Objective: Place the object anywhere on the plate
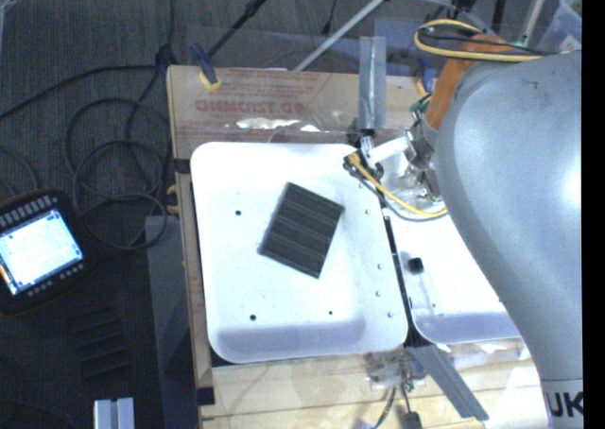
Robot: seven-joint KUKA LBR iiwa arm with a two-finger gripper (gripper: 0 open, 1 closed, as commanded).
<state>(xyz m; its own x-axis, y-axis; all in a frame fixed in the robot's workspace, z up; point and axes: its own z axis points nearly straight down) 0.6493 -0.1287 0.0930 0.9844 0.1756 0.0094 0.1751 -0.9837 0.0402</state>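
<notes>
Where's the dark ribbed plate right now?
The plate lies flat near the middle of the left bin, tilted diagonally, left of the seam between both bins.

Two shallow white bins are sitting on the bench (284, 389): the left bin (227, 323) and the right bin (454, 314), which is lying just beside it to the right. One dark ribbed rectangular plate (302, 229) is lying inside the left bin, near its middle. One grey arm (520, 191) is reaching over the right bin. One handheld screen unit (38, 246) is glowing on the floor, well to the left of the left bin. One small black item (413, 265) is resting in the right bin, near its left wall.
</notes>
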